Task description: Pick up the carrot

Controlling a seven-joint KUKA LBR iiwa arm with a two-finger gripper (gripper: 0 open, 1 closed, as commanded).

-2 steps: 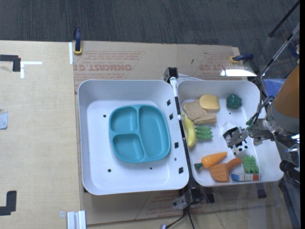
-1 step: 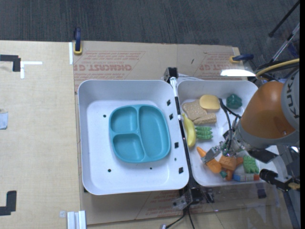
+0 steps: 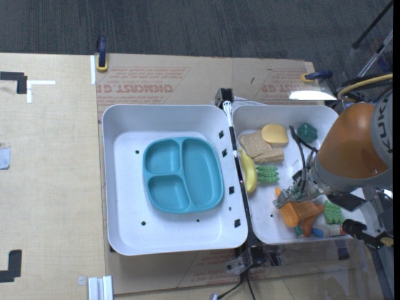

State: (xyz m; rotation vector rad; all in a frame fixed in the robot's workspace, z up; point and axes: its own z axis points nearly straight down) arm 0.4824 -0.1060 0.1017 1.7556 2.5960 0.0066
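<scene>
The carrot [image 3: 299, 212] is seen lying in the right bin [image 3: 265, 230], toward its near edge, as an orange piece stretched roughly left to right. Just above its left end the claw [image 3: 292, 194] is found, lowered close over it; whether contact is made cannot be told, and how far the claw is opened cannot be told either, since its tip is small and partly hidden by the wrist. Nothing is seen to be held.

Just beside the carrot on the right a green toy [image 3: 332, 214] is placed, and below it a small blue and white item [image 3: 324, 231] lies by the rim. Farther back in the same bin are set a yellow banana [image 3: 249, 172], green pea pods [image 3: 267, 174], a slice of bread [image 3: 259, 146], a round yellow piece [image 3: 274, 134] and a dark teal item [image 3: 306, 130]. The arm [image 3: 353, 145], with its orange band, is reached in over the bin's right side.

In the left bin [image 3: 125, 224] a blue divided plate [image 3: 183, 174] is laid. Both bins rest on the bench [image 3: 47, 186].
</scene>
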